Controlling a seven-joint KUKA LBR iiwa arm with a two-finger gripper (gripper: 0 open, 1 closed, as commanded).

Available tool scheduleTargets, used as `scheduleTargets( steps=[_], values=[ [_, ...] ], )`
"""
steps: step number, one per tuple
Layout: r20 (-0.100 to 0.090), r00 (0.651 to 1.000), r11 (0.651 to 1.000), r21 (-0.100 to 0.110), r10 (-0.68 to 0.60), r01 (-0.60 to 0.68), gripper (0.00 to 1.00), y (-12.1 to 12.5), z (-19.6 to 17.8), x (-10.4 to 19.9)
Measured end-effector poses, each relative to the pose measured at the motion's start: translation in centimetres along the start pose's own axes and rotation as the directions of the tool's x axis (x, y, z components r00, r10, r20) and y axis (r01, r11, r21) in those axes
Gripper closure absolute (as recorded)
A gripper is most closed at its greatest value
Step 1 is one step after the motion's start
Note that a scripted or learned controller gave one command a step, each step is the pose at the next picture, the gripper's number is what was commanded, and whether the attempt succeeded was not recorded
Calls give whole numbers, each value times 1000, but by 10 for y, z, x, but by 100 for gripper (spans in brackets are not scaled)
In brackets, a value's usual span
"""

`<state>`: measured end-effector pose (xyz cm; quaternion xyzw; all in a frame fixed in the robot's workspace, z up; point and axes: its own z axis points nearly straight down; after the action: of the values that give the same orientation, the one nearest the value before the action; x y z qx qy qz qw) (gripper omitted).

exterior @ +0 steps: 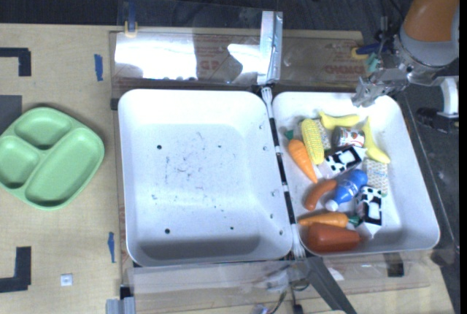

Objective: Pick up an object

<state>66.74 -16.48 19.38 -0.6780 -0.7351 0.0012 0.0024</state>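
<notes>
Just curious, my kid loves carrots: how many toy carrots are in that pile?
2. One orange plastic carrot lies at the right-hand white bin's left side beside the yellow corn cob; another lies near the front, above the red sausage-shaped toy. More may be buried.

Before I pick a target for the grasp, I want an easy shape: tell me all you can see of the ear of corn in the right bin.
The ear of corn is a yellow toy with rows of kernels, plastic by its look, pale green at its upper end. It lies flat, lengthwise up the view and slightly tilted, in the upper left part of the right bin. The orange carrot lies along its left side, touching or nearly so. The banana curves just above and to its right.
</notes>
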Motion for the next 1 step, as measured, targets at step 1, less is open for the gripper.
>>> scheduleTargets(
  steps=[1],
  values=[
    [0,1000,1000,0,0,0,100,1,-7,-1]
  ],
)
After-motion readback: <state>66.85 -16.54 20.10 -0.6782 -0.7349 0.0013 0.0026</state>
